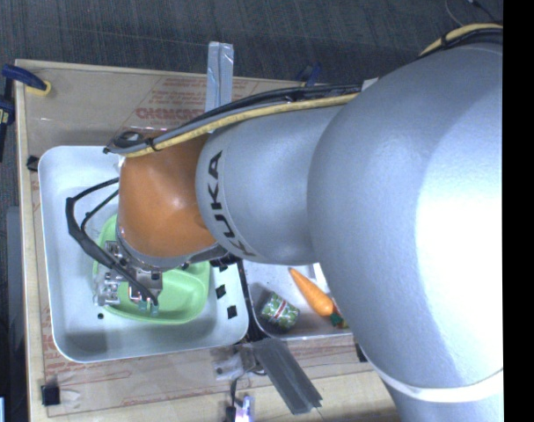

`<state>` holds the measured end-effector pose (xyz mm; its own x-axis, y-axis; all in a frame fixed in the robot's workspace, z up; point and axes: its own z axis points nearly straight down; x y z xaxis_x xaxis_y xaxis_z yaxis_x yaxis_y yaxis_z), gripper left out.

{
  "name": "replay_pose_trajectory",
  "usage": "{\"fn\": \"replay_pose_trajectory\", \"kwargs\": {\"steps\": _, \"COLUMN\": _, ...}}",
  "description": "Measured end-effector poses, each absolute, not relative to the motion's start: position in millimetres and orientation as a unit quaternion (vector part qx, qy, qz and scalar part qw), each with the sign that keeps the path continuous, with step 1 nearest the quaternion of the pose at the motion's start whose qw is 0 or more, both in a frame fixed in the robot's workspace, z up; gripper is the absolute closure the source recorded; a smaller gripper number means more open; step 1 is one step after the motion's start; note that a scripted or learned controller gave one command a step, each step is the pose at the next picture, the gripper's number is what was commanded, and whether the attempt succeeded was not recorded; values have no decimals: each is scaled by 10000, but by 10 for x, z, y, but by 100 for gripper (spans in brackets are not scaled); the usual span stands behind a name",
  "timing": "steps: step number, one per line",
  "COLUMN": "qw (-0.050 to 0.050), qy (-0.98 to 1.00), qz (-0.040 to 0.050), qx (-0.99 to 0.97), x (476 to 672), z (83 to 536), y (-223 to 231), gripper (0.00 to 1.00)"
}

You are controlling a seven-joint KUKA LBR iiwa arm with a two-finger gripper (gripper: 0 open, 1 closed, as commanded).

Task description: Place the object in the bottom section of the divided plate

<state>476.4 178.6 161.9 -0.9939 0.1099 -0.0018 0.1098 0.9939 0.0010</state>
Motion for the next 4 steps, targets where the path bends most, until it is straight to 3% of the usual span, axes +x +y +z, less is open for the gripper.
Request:
{"fn": "replay_pose_trajectory", "kwargs": {"steps": 1, "qw": -17, "qy": 9995, "qz": -8, "qx": 311, "x": 4751, "z": 1206, "y": 2157, "gripper": 100}}
{"fn": "replay_pose_trajectory", "kwargs": {"steps": 2, "qw": 32, "qy": 9999, "qz": 13, "qx": -133, "x": 4772, "z": 2848, "y": 2161, "gripper": 100}}
{"fn": "replay_pose_trajectory", "kwargs": {"steps": 3, "qw": -1, "qy": 9999, "qz": -2, "qx": -171, "x": 4849, "z": 2068, "y": 1422, "gripper": 100}}
{"fn": "replay_pose_trajectory", "kwargs": {"steps": 4, "qw": 65, "qy": 9381, "qz": 0, "qx": -3464, "x": 4846, "z": 981, "y": 1338, "gripper": 100}}
